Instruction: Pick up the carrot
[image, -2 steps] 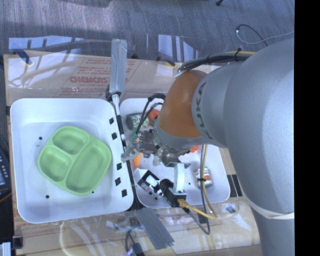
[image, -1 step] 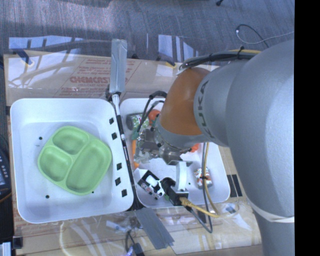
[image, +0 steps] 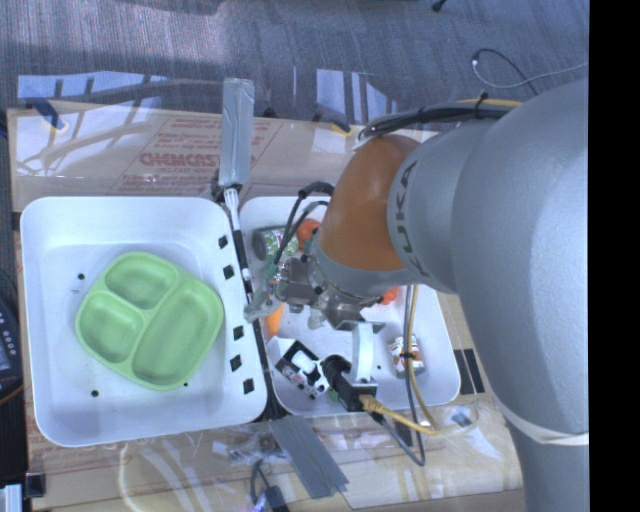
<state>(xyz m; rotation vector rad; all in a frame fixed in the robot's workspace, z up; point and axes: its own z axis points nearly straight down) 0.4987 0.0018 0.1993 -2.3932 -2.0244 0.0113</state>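
The grey arm with its orange band (image: 365, 205) reaches in from the right and covers most of the right bin (image: 440, 385). Its gripper (image: 283, 292) hangs low over that bin's left side, close to the wall between the bins. An orange piece that looks like the carrot (image: 307, 231) pokes out at the bin's back, just beside the wrist and partly hidden by it. A small orange bit (image: 272, 322) lies right under the gripper; I cannot tell what it is.
A green three-part plate (image: 150, 320) lies in the left bin (image: 50, 230). In the right bin there are a black-and-white object (image: 303, 372) at the front, a small item (image: 406, 353) at the right, and a greenish can (image: 268, 243) at the back left.
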